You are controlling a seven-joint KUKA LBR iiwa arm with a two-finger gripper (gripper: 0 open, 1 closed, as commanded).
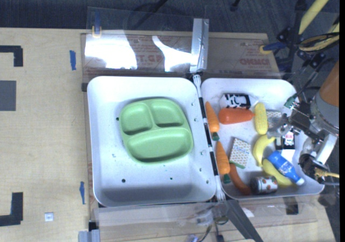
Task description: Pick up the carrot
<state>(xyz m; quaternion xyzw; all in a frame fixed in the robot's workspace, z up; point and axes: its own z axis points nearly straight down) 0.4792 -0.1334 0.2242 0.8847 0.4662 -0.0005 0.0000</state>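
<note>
Across the pale wooden tabletop (43, 144) sit two shallow white plastic bins side by side. Left of the pair, the larger-looking left bin (102, 128) carries a light green three-compartment plastic plate (155, 129). Beside it, the right bin (280, 85) is crowded with toy food. At the right edge the grey arm's end effector (302, 128) hovers over that bin's right side, near a yellow corn cob (260, 118) and a yellow banana (265, 156); whether it is spread or pressed together I cannot tell, and nothing is visibly pinched in it.

Two slim orange carrots lie along the bin's left wall: the upper carrot (212, 118) just beside a stubby orange-red pepper-like piece (235, 116), the lower carrot (222, 159) touching a darker orange piece near the front. A blue bottle (284, 166) and a small can (266, 184) crowd the front right.

Judging by this, the approach step is in hand. Next, the arm likely needs to cross leftward and descend astride one carrot, clear of the wall.
</note>
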